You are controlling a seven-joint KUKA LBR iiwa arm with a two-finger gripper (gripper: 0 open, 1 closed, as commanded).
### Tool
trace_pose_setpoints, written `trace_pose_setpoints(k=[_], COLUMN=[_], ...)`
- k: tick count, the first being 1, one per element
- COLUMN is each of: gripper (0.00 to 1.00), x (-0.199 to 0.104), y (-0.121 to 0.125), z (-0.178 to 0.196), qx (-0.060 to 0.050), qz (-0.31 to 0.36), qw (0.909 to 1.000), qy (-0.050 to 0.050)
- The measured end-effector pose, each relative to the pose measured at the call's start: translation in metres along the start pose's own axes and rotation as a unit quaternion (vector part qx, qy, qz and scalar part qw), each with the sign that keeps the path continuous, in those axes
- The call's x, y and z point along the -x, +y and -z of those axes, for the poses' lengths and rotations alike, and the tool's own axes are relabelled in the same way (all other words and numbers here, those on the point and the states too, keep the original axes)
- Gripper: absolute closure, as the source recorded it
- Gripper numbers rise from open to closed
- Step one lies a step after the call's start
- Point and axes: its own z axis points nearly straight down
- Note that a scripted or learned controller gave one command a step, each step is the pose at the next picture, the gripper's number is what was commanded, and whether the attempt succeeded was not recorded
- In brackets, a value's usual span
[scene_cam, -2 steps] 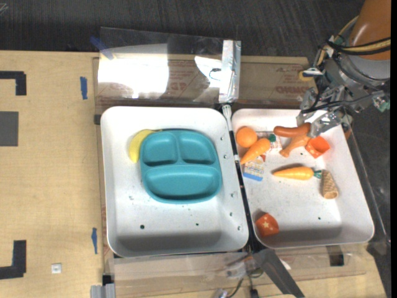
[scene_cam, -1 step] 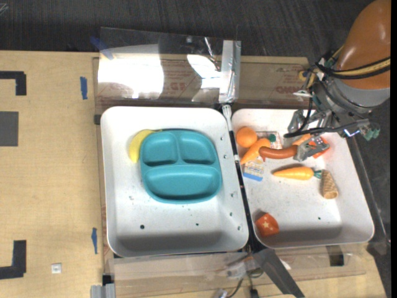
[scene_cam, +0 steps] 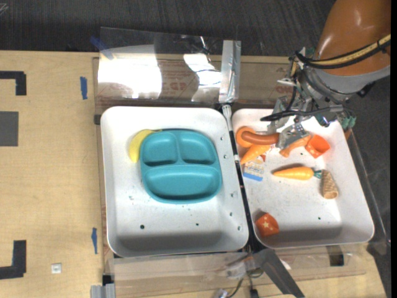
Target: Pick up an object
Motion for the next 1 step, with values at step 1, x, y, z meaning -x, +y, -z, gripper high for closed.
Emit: trace_pose_setpoints(k=[1], gripper=[1.0], x=[0.0744], y=[0.0216], z=[0.0276], qx=[0.0], qz=[-0.012], qw=[0.9999], qy=[-0.001])
